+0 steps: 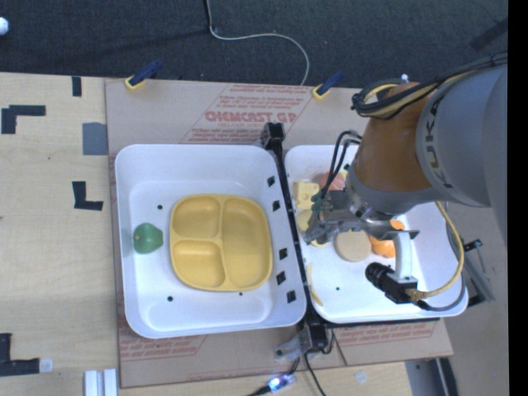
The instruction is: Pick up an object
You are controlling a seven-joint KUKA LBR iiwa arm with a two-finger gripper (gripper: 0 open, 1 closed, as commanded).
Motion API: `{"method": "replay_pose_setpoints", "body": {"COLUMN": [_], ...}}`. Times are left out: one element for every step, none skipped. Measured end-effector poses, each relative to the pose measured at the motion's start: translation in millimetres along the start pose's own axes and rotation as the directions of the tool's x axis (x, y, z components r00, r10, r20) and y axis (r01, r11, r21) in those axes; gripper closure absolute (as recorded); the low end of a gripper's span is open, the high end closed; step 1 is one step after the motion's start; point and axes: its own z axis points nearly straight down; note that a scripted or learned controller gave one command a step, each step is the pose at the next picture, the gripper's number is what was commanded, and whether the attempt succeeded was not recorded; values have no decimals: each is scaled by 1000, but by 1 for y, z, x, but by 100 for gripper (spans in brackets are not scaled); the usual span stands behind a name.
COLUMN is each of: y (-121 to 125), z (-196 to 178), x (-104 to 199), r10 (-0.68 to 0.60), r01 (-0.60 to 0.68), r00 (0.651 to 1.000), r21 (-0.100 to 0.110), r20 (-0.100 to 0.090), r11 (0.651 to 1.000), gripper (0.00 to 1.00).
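My gripper (pixel 320 228) is low in the right bin (pixel 355 308), near its left wall. A pale yellow block (pixel 306 195) lies just behind it, and a beige round piece (pixel 353 247) lies just to its right. An orange piece (pixel 382 245) sits beside the beige one, partly under the wrist. A small red and pink item (pixel 324 182) peeks out at the back, next to the arm. The grey and orange arm hides much of this bin's back half. I cannot see anything held in the gripper.
The left bin (pixel 148 172) holds a yellow divided plate (pixel 221 242) in its middle and a small green object (pixel 148 238) by its left wall. A black divider with clips (pixel 285 221) runs between the bins. Cables hang from the wrist over the right bin's front.
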Motion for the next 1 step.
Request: {"method": "replay_pose_setpoints", "body": {"y": [-30], "z": [-118], "x": [-13], "r10": [2], "r01": [-2], "r00": [1000], "r21": [-15], "r20": [1], "r11": [1000], "gripper": [100]}}
